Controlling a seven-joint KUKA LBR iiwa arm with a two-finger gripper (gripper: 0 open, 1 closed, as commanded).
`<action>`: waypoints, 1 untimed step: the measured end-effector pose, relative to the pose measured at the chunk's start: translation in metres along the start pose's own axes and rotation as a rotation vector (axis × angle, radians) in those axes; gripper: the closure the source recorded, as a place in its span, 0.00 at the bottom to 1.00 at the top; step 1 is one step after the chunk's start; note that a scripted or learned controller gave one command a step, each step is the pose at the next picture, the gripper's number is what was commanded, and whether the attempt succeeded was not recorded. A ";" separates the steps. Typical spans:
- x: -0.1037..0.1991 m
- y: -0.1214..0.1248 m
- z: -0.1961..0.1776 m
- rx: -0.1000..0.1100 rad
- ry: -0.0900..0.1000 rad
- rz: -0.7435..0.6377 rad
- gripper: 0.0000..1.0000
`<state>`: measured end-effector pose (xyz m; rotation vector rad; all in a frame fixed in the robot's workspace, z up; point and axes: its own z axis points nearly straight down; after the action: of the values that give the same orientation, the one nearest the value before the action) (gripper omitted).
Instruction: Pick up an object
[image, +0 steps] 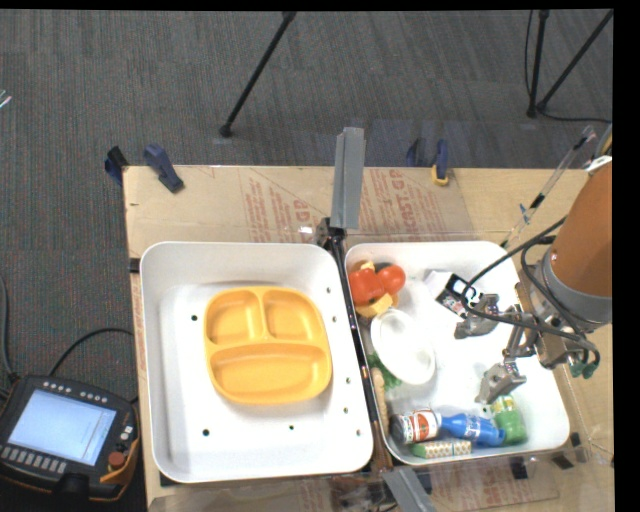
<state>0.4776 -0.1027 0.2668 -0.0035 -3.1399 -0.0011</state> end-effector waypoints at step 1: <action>0.003 0.000 0.100 -0.004 0.009 -0.125 0.00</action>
<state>0.4740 -0.1025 0.1670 0.1923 -3.1250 -0.0067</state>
